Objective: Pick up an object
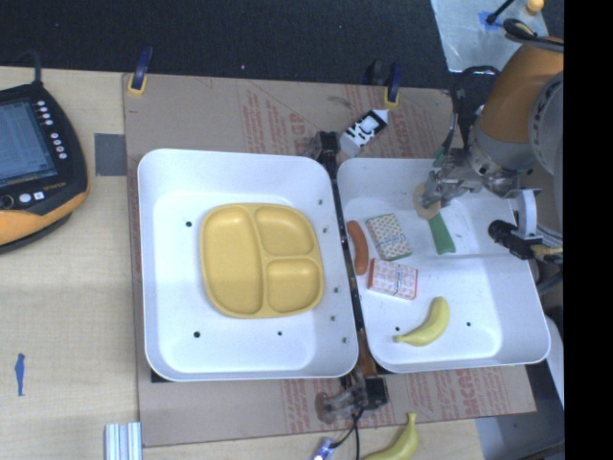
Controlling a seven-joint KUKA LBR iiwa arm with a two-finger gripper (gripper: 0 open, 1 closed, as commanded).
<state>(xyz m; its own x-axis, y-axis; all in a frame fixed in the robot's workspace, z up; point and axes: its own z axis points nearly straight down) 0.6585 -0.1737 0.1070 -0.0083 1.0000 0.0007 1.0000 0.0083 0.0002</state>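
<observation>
A green stick-like piece lies tilted in the right bin, toward its far edge, and the gripper hangs right over its upper end, so close I can't tell whether they touch. The arm comes in from the right, its orange band bulging above the wrist, the wrist bent down toward the bin's far edge; the fingers are lost in the dark metalwork, so I can't say how wide they stand or whether they hold anything. Nearer the bin's left wall sit a patterned card packet and a second red-and-white packet, both flat and boxy, with a smooth reddish sausage lying along that wall. A glossy yellow banana curves near the bin's near edge, well apart from the gripper. The left bin carries a matte yellow divided plate in its middle. Another banana rests on the bench's near edge.
</observation>
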